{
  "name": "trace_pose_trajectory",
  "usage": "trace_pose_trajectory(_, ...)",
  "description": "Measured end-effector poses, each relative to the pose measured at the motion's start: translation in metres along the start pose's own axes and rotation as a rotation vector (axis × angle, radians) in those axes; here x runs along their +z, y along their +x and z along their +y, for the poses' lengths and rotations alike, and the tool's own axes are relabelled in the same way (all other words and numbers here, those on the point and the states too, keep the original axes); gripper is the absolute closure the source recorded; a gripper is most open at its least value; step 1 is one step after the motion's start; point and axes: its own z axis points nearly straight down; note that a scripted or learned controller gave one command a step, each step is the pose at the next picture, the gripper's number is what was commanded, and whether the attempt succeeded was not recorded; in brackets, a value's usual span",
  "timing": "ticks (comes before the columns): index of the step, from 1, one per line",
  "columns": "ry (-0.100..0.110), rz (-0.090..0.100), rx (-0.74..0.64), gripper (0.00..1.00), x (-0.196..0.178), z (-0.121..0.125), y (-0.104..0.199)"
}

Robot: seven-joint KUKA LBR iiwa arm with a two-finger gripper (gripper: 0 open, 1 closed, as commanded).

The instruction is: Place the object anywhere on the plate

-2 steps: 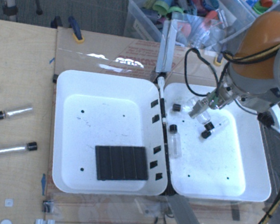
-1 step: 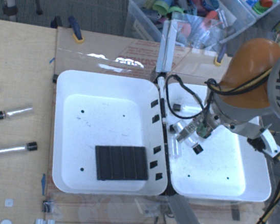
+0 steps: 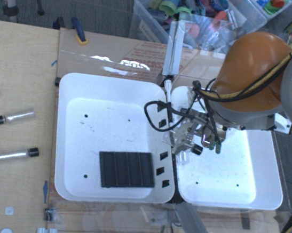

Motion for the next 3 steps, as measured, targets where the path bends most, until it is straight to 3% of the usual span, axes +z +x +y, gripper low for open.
trace_pose_trajectory(1, 0.002, 0.006, -0.03, 1.0, 0.0, 0.033, 0.042)
trace_pose_trajectory(2, -0.001, -0.001, -0.354, 1.0, -0.151, 0.088, 0.081)
trace_pose_trajectory(3, 0.002, 0.003, 0.089, 1.0, -0.031, 0.161, 0.081)
